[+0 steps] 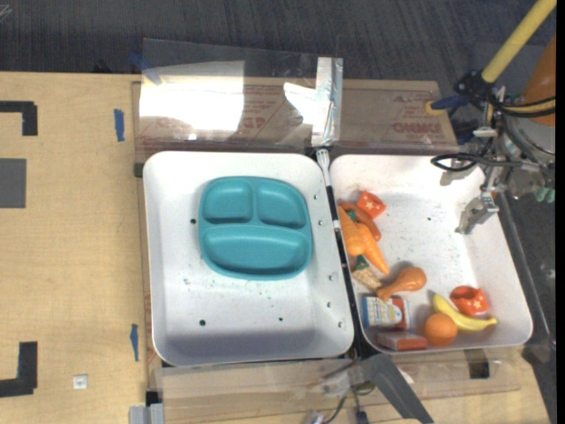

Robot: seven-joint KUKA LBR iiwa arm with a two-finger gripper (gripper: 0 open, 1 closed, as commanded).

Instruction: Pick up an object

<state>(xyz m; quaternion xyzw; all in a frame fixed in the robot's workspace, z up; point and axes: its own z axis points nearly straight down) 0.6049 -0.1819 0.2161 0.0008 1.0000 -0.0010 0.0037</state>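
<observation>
two white bins sat side by side on the surface. the left bin held a teal divided plate. the right bin held toy food along its left and near edges: a carrot, a drumstick, a can, an orange, a banana. the pincer hung over the right bin's far right corner, holding nothing; whether open or closed was unclear.
</observation>
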